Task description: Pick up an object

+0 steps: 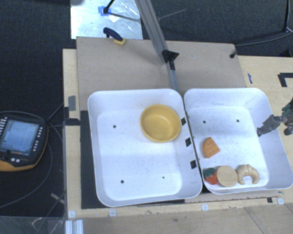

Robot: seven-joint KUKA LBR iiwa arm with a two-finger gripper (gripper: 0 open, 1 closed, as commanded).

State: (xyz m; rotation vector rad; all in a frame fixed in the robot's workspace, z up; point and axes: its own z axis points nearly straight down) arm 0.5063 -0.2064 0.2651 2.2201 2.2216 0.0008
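The right bin [263, 99] holds an orange wedge [210, 147], a red and green piece [211, 175], a tan round disc [227, 176] and a croissant-shaped piece [248, 173]; the last three lie together along the bin's near wall. A yellow bowl [160, 123] sits upright at the back right of the left bin [102, 150]. My gripper [268, 125] pokes in from the right edge, over the right bin's right wall. It is well apart from every object, with nothing seen in it.
A control pendant [17, 139] lies on the floor to the left of the bench. A slanted metal pole [154, 28] crosses the brown board behind the bins. A blue and yellow clamp [114, 35] sits at the board's back edge.
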